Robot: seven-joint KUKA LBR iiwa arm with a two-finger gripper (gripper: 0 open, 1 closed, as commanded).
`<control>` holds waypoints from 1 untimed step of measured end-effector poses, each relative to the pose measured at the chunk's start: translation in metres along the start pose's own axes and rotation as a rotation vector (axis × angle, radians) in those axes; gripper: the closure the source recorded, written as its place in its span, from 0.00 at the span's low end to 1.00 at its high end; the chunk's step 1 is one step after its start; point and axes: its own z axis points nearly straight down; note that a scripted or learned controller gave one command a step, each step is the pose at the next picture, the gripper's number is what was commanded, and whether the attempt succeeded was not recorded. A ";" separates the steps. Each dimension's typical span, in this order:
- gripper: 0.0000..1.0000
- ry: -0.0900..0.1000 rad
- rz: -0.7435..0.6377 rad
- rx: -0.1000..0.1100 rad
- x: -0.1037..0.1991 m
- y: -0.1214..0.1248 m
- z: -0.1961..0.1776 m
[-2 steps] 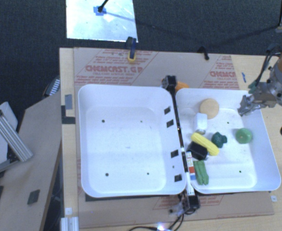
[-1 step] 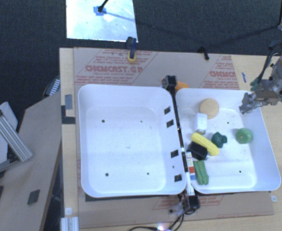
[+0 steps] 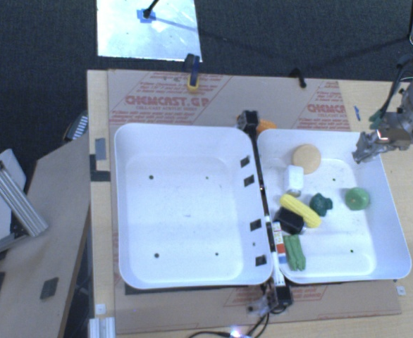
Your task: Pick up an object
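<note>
Judging by looks: left bin [image 3: 185,203] bare; right bin [image 3: 386,255] crowded along its left side. Black block [image 3: 289,222] and green piece [image 3: 295,252] low by the divider, white block [image 3: 295,178] above, yellow piece [image 3: 300,209] slanting across, dark green lump [image 3: 321,204] beside it, tan disc [image 3: 306,158] farther back. Green ball [image 3: 357,198] apart from the rest: probably light, smooth, apt to roll; best pinched across the middle. Tool [image 3: 365,148] above the bin's far right corner, grip state impossible to tell.

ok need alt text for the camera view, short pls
The gripper hovers over the right bin's far right corner, holding nothing visible. That bin holds a tan disc, yellow piece, green ball and other small items.
</note>
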 end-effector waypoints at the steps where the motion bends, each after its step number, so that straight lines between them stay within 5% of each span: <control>1: 1.00 0.000 -0.004 -0.003 0.000 0.001 -0.011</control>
